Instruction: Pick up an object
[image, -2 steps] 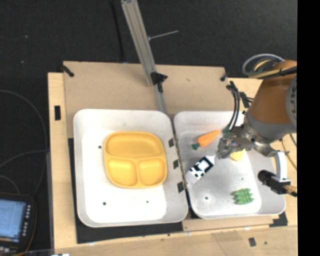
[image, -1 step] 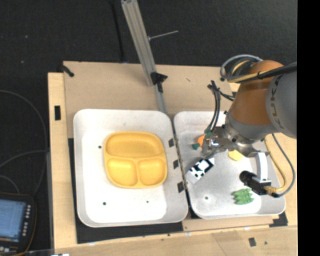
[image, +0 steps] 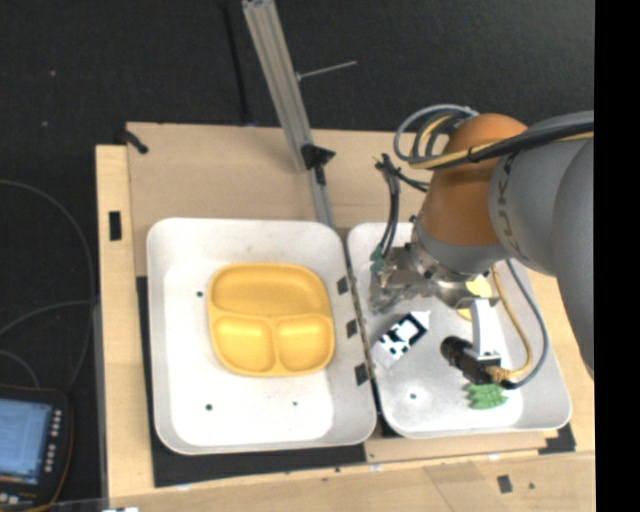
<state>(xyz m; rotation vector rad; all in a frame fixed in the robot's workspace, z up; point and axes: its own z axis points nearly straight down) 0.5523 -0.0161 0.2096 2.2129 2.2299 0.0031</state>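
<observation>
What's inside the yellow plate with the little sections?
Nothing can be seen in the yellow plate: all three sections show bare yellow. It sits in the left bin. Nothing covers it, since the arm and gripper are over the right bin.

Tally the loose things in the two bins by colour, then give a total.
Yellow: 1, the tray in the left bin
Green: 1, the small piece in the right bin
Black-and-white: 1, the card in the right bin
Total: 3
</observation>
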